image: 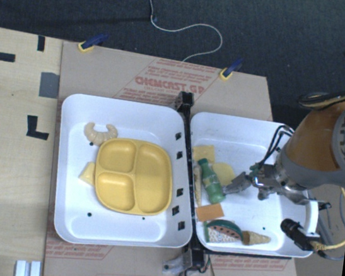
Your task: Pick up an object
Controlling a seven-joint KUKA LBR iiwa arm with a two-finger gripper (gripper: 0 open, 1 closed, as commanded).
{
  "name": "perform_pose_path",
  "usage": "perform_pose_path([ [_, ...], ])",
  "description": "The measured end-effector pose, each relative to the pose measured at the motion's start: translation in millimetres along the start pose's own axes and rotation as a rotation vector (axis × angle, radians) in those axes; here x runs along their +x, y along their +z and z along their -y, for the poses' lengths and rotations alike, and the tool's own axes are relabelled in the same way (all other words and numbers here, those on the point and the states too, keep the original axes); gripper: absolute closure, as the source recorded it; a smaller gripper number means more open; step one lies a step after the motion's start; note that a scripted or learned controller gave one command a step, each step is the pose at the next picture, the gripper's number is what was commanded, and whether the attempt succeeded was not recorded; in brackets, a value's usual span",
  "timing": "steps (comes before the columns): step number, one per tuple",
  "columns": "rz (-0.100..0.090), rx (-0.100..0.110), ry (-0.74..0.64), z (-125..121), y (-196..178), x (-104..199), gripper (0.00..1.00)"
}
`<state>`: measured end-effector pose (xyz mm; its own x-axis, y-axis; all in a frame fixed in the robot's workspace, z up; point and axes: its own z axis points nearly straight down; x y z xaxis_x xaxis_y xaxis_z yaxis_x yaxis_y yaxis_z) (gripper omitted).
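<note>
Crowding the gripper (237, 183), whose opening I cannot tell: green bottle (210, 180), watermelon slice (224, 231).

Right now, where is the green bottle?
The green bottle lies in the right bin, near its left wall, just left of the claw.

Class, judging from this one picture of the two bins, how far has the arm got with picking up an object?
Done: the gripper has reached into the right bin, close to the green bottle. In hand: nothing visibly held; the bottle lies on the bin floor beside the yellow pieces. Left: grasping and lifting an object. The yellow divided plate sits in the left bin.
</note>
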<state>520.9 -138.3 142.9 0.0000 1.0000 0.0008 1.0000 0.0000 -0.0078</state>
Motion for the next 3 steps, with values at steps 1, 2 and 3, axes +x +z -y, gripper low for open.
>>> perform_pose_path([
  [1, -0.001, -0.003, -0.002, 0, 53, 2, 0.00],
  [2, -0.001, -0.003, -0.002, 1, 42, 2, 1.00],
  [3, 0.001, -0.009, -0.001, 1, 0, 1, 1.00],
])
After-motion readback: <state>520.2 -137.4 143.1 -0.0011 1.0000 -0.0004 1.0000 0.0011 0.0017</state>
